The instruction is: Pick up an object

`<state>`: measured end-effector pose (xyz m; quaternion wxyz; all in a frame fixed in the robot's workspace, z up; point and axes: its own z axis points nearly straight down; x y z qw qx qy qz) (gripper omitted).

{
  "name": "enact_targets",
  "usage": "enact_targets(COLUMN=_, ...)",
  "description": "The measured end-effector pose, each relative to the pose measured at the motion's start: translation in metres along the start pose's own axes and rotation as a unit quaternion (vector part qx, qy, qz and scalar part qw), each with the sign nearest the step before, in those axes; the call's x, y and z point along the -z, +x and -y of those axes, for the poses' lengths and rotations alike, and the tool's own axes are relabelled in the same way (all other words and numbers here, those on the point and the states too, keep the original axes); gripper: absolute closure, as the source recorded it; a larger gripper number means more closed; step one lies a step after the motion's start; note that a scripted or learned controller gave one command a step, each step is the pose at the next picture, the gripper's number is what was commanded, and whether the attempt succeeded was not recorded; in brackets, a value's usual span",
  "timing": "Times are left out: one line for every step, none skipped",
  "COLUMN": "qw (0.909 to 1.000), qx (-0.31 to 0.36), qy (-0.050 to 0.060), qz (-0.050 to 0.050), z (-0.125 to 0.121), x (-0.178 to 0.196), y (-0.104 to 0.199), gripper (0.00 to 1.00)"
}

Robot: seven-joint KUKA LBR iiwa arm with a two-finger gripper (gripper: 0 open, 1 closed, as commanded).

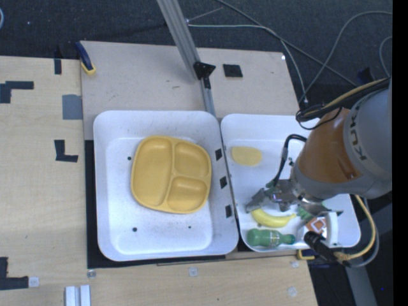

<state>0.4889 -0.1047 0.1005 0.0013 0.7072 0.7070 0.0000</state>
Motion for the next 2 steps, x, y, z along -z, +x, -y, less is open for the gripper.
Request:
enact_targets(qw=1.0000, qx=0.000, qy=0.002, qz=-0.001, z=0.000, x=-0.015, y=0.000, gripper=0.00)
enact_targets(qw=1.0000, qx=0.000, qy=0.000, qz=-0.001, z=-0.001, x=-0.003, y=0.000, gripper=1.00)
